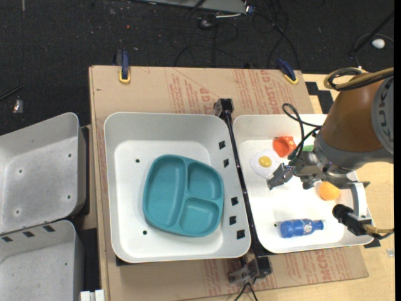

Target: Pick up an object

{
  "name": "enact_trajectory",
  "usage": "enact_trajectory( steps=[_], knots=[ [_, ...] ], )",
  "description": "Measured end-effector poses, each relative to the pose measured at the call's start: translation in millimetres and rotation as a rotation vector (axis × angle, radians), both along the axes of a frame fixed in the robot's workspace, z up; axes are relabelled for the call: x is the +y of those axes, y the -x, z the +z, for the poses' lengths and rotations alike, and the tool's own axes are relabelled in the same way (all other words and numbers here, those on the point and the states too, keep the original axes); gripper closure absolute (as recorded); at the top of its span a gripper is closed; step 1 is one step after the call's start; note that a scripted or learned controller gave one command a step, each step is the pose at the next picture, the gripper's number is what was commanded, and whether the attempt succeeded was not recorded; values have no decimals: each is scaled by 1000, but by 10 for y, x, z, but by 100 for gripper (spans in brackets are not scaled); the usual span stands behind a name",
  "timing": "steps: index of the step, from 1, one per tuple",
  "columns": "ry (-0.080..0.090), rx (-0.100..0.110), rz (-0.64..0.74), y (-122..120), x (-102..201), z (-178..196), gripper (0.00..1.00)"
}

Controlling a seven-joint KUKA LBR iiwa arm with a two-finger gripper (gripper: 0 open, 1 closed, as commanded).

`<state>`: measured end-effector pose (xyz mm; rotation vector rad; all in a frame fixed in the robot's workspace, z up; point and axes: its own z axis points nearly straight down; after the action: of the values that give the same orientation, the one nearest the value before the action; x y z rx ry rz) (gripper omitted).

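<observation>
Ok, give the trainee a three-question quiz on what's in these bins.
1. True or false: the teal divided plate lies in the left bin.
2. Which lies nearest the camera in the right bin? A) blue bottle B) fried egg toy C) orange ball
3. What colour is the item just beyond the fried egg toy?

Key: 1 true; 2 A; 3 orange-red.
</observation>
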<state>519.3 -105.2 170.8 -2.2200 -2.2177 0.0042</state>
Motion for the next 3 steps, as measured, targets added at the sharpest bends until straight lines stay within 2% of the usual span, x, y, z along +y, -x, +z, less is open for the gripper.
enact_trajectory(
  steps=[1,2,3],
  knots=[
    [0,1,-1,35,-93,-505,0],
    [1,-4,-2,21,-89,-378,100],
    [2,-9,4,-11,-4,88,100]
  ],
)
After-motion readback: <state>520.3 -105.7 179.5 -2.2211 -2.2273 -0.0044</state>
